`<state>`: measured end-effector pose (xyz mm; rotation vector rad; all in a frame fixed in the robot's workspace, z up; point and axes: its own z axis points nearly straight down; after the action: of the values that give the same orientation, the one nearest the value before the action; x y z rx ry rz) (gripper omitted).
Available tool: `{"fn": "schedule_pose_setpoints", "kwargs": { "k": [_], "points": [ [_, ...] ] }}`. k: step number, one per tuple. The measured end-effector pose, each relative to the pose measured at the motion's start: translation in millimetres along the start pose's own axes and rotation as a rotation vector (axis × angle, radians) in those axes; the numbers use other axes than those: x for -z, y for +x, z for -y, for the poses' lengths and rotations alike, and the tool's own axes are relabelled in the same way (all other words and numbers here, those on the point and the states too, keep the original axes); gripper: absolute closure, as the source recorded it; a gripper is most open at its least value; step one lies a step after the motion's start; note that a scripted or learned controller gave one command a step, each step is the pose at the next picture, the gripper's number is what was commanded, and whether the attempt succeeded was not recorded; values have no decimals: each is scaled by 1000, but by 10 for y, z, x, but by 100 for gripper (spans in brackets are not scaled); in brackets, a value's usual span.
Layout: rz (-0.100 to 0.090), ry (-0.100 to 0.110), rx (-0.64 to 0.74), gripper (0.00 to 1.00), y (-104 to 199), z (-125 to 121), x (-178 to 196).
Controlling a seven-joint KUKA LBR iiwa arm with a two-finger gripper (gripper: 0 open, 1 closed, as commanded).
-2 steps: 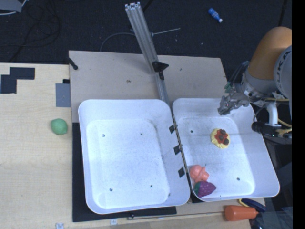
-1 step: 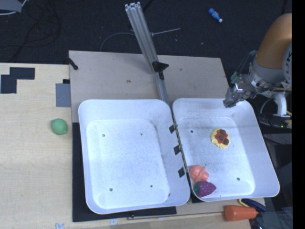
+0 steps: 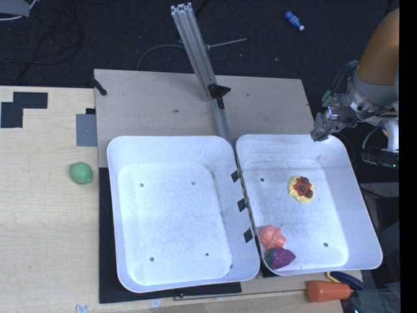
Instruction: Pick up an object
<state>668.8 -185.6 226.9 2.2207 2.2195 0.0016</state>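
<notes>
Green comes first at the far left: a small green ball [image 3: 81, 173] sits on the pale wooden bench top [image 3: 39, 240], well apart from the bins. Next right is the left bin [image 3: 130, 152], a shallow white tray with nothing visible inside. The right bin [image 3: 345, 168] touches it along a clipped seam and holds three toys. Near its front-left corner lie a pink-orange toy [image 3: 272, 236] and a purple grape bunch [image 3: 281, 257], touching each other and close to the wall. Farther back, alone in open floor, lies a yellow disc with red topping [image 3: 301, 189], perhaps toy food. An orange carrot-like toy [image 3: 328, 291] rests outside, just past the near rim.

The gripper [image 3: 322, 129] hovers over the bin's far rim, grasping nothing; whether its fingers are parted I cannot tell.

The yellow disc looks the easiest target: likely light, smooth moulded plastic, low and flat, so it may slip. Closing across its width from straight above seems best.
</notes>
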Motion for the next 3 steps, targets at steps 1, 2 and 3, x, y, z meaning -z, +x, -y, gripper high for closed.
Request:
{"fn": "schedule_pose_setpoints", "kwargs": {
  "k": [1, 2, 3],
  "points": [
    [-2, 1, 4, 100, 494, 120, 110],
    [-2, 3, 3, 100, 956, 277, -4],
    [-2, 2, 4, 100, 1525, 404, 66]
  ]
}}
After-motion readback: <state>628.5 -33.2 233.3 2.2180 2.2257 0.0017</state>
